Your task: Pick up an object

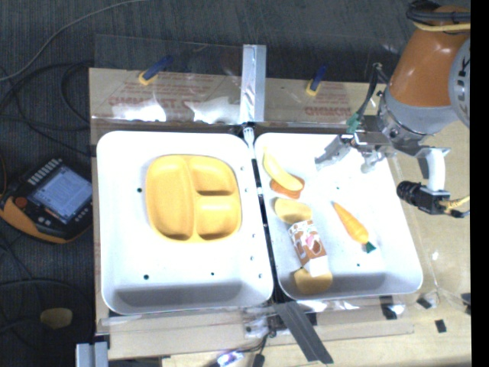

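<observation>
Arm: the grey arm with the orange band (429, 67) is seen entering from the right, its wrist held above the far right corner of the right-hand shallow white bin (397, 228).
Gripper: the two-finger gripper (350, 153) is held over the bin's upper right part; the thin metal fingers (333, 151) appear spread apart with nothing between them, though the slant makes this hard to judge firmly.
Candidate objects: a small orange carrot with a green tip (351, 224) is lying alone on bare bin floor, below and slightly right of the gripper. An orange-and-cream curved slice (281, 176) and a pale yellow wedge (291, 209) are found near the divider wall. A small brown-and-white printed carton (309, 247) is resting against a tan rounded piece (312, 281) at the near edge.
Other bin: a yellow moulded plastic tray with three compartments (192, 197) is set in the left-hand white bin (122, 228).
Step in hand: judged to be the approach before descent; nothing is lifted yet.
Doing it well: the carrot is best chosen, being well apart from its neighbours. The fingers should be turned across its narrow width, centred on the thicker middle, lowered close to the floor, and closed only then.
Risk: the tapered shape may be squeezed out sideways.
</observation>
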You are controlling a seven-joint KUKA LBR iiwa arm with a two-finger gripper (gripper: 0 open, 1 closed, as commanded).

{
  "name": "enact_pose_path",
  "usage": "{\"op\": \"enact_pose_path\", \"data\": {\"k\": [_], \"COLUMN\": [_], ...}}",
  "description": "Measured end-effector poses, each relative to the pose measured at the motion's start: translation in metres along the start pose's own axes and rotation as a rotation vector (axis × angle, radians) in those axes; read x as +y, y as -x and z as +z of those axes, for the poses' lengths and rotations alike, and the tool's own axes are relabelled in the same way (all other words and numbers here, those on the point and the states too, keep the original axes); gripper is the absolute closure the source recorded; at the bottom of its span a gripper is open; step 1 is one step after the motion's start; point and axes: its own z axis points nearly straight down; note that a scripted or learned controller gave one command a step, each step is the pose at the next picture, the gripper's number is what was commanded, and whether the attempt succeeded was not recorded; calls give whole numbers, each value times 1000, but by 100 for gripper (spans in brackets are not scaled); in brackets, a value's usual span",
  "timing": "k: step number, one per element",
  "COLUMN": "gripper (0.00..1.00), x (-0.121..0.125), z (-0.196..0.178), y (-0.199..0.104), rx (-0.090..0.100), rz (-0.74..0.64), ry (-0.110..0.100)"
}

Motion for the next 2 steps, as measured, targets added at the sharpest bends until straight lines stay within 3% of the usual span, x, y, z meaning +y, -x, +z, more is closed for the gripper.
{"op": "enact_pose_path", "data": {"k": [1,2], "gripper": [0,0], "x": [0,-63], "z": [0,102], "y": [0,36], "rx": [0,0], "rz": [0,10], "ry": [0,-1]}}
